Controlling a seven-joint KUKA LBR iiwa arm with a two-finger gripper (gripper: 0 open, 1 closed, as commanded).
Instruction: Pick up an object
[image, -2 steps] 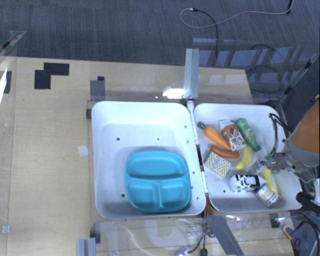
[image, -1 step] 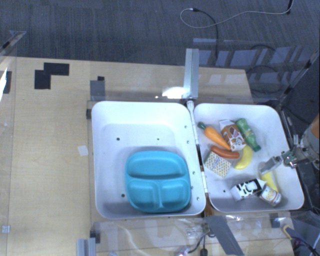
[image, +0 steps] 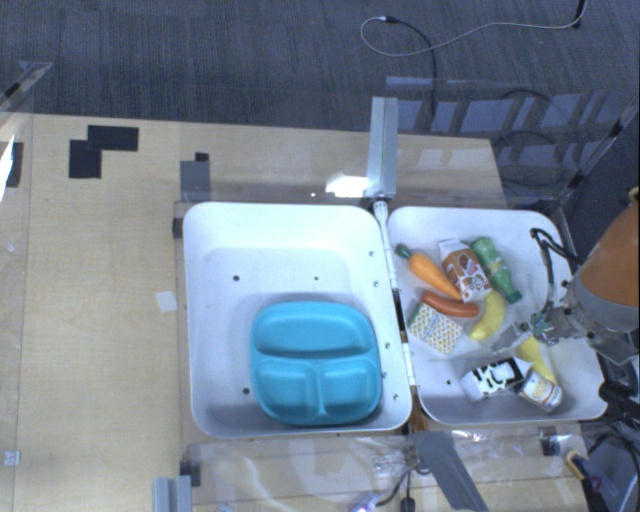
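My gripper (image: 540, 325) at 3 o'clock over right bin (image: 585, 400), beside banana (image: 490, 315), carrot (image: 432, 268) at 12, blue tray (image: 315, 360) in left bin (image: 215, 300), whether it grips I cannot tell

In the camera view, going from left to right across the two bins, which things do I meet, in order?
Blue divided tray in the left bin → orange carrot in the right bin → green bottle → gripper near the right bin's right side.
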